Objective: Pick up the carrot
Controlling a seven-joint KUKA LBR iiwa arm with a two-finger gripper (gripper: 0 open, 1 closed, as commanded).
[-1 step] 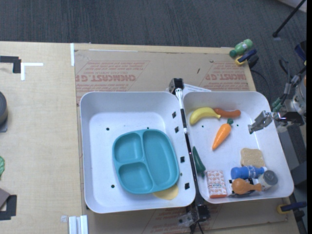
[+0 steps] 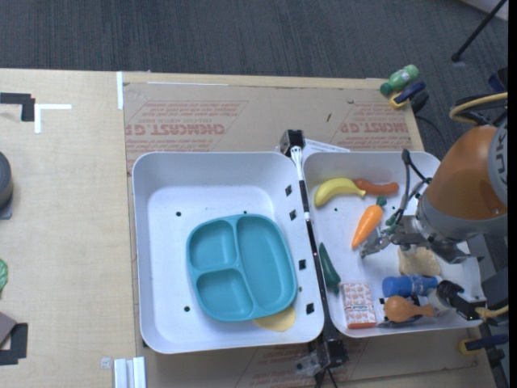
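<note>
We are seeing the carrot [image 2: 367,225] lying tilted in the right bin [image 2: 323,162], middle right of the frame, below the banana [image 2: 338,189]. Our end effector [image 2: 373,245] is hovering just beside its lower end; we cannot tell its opening.

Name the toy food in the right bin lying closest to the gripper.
The carrot, orange with a green top, lies just left of the gripper; the banana sits farther up.

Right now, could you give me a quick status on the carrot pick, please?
Gripper low in right bin, beside carrot's lower end. Carrot lying free, not held. Banana close above it.
</note>
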